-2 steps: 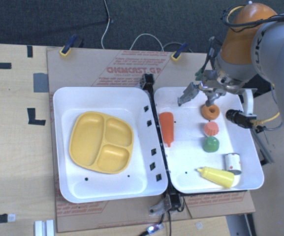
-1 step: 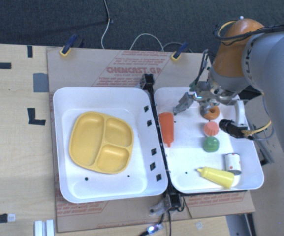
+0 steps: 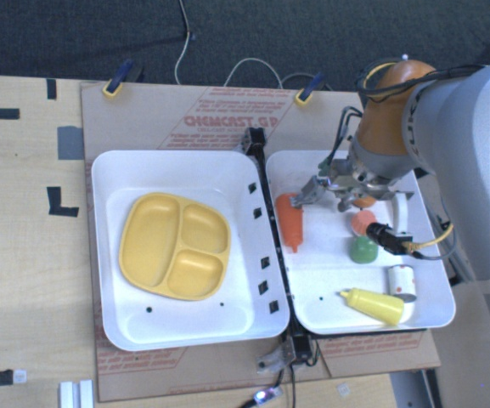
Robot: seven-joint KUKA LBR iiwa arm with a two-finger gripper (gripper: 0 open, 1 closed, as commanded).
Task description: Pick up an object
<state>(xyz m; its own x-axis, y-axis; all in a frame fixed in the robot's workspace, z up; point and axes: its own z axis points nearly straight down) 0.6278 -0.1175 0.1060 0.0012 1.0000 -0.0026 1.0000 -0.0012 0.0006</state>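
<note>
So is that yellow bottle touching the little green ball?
Apart. The camera view shows bare white bin floor between the yellow bottle, lying at the right bin's front, and the green ball farther back.

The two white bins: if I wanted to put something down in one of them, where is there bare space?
The left bin has bare floor all round the yellow divided plate, widest along its far edge. In the right bin, the near-left floor between the carrot and the mustard bottle is free. Its far-right part is crowded by the gripper, a green ball and a white bottle.
</note>
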